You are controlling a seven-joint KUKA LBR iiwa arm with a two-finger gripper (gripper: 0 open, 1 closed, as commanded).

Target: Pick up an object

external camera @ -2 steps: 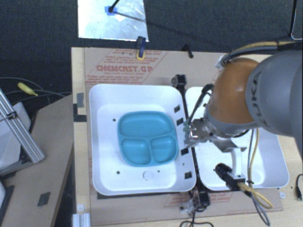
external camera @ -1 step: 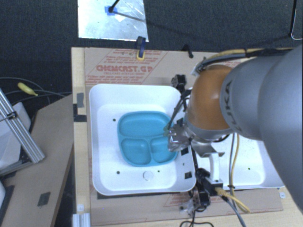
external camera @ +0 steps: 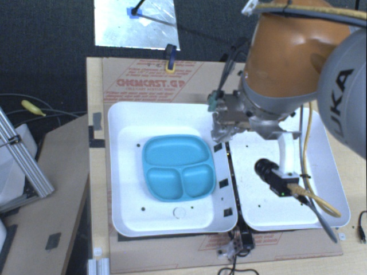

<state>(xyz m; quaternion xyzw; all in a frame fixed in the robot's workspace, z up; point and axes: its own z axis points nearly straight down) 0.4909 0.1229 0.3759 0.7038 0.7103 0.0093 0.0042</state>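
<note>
One object is seen that can be picked up: a blue divided plate (external camera: pixel 178 167), which lies flat in the left bin (external camera: pixel 123 148), below and to the left of the gripper (external camera: pixel 222 132). The gripper is placed over the inner edge where the two bins meet, just beside the upper right corner of the plate, and nothing is seen between its tips; how wide it stands cannot be told, because the wrist and the orange band (external camera: pixel 289 44) cover it from above. For a good pick, a descent onto the raised rim of the plate is judged better than onto the middle, since the plate is broad and shallow. The plate looks like smooth moulded plastic, with rounded corners and three hollow compartments, one large and two small, so a slip is likely if the rim is only lightly caught. The right bin (external camera: pixel 321 159) is of white, slightly glossy plastic with low walls.
</note>
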